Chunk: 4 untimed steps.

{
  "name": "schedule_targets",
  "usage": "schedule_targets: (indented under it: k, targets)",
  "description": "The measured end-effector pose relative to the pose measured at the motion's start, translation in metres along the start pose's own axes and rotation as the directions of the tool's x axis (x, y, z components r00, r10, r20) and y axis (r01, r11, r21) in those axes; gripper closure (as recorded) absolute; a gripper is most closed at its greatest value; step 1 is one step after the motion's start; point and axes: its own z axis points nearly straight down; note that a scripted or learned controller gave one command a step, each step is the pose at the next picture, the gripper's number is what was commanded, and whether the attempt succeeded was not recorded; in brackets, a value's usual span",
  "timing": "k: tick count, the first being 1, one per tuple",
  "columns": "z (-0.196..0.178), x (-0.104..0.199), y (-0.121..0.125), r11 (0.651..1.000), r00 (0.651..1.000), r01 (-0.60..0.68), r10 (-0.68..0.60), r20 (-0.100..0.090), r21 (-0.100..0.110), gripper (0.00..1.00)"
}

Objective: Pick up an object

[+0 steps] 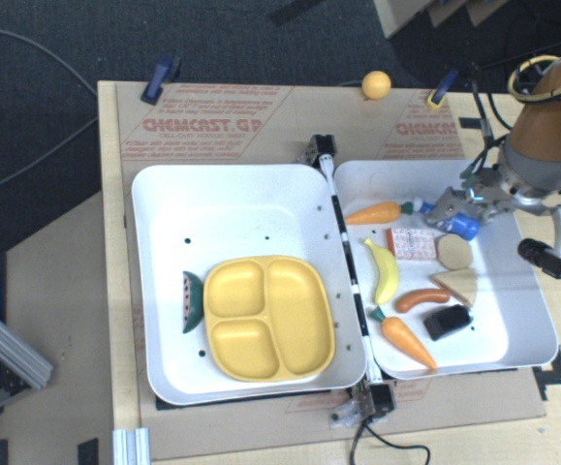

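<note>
- Camera view: the gripper [451,211] hangs low over the far part of the right bin [522,342], just above a small blue object [463,227]; whether its fingers are clenched or released, I cannot tell.
- Relative to that blue object: a tan round piece [453,252] lies just on its near side, a patterned packet [415,243] to its left, a carrot [374,213] further left.
- A banana [385,271], a sausage [421,300] and a black block [448,322] lie nearer still.
- The left bin [164,260] holds a yellow divided plate [265,316].

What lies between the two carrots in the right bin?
In the camera view, the banana and red sausage lie between the upper carrot and the lower carrot.
</note>
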Motion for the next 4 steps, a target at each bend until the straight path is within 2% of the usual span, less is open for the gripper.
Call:
schedule_targets:
  k: [1, 2, 3, 4]
  targets:
    - [0.009, 0.008, -0.038, 1.000, 1.000, -0.002, 0.002, 0.001, -0.008, 0.00]
    - [0.010, 0.064, -0.072, 1.000, 1.000, -0.002, 0.002, 0.000, -0.006, 0.00]
    - [0.014, 0.032, -0.009, 1.000, 1.000, -0.001, 0.001, -0.001, 0.003, 0.00]
    - [0.020, 0.098, 0.030, 0.999, 1.000, -0.009, 0.009, -0.004, 0.038, 0.00]
